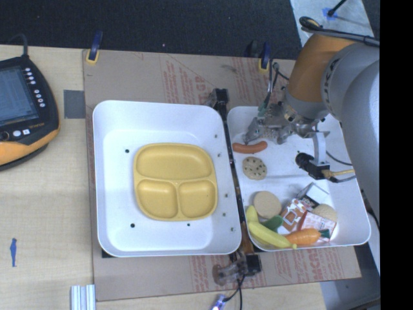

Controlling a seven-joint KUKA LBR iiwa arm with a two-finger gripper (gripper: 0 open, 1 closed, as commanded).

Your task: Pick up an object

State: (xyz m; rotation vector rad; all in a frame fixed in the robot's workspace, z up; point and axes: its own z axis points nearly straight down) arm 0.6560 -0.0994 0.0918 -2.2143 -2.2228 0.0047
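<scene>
looking down, we see the left bin (pixel 110 173) holding a yellow divided tray (pixel 175 179). the right bin (pixel 352 199) holds the pickable objects. the gripper (pixel 268 129) hangs low over that bin's far left corner; we cannot tell its finger spacing. a sausage (pixel 250 147) lies just beside it, a cookie (pixel 254 167) nearer, and a banana (pixel 264 232) and carrot (pixel 303 237) at the near edge.

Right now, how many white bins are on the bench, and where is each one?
2. The left bin holds a yellow divided tray. The right bin sits beside it, holding toy food such as a cookie and a banana. Nothing suggests a hidden third bin.
</scene>
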